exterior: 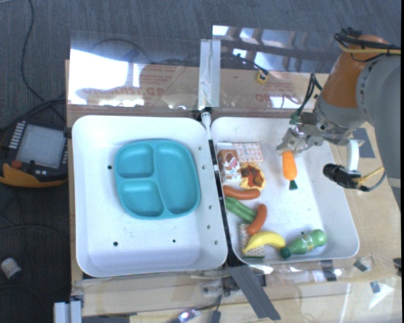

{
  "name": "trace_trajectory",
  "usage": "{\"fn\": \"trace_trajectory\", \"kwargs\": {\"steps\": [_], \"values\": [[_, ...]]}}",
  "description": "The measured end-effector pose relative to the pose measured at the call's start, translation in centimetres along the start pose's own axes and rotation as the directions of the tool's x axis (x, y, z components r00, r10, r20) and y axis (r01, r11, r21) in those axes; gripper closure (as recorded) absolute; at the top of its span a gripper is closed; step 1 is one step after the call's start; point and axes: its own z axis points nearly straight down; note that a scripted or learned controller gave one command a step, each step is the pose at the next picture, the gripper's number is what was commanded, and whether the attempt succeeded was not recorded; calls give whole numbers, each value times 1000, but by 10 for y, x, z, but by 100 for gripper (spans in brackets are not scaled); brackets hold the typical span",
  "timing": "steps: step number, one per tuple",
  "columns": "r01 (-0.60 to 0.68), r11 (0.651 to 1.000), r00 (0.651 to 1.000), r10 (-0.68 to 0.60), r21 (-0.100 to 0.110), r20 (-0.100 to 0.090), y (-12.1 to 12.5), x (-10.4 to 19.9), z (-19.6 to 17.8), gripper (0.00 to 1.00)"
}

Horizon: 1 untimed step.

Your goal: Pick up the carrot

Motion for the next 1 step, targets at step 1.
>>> {"fn": "trace_trajectory", "kwargs": {"steps": [1], "values": [[-57, 998, 998, 57, -1, 1, -9, 41, -87, 100]]}}
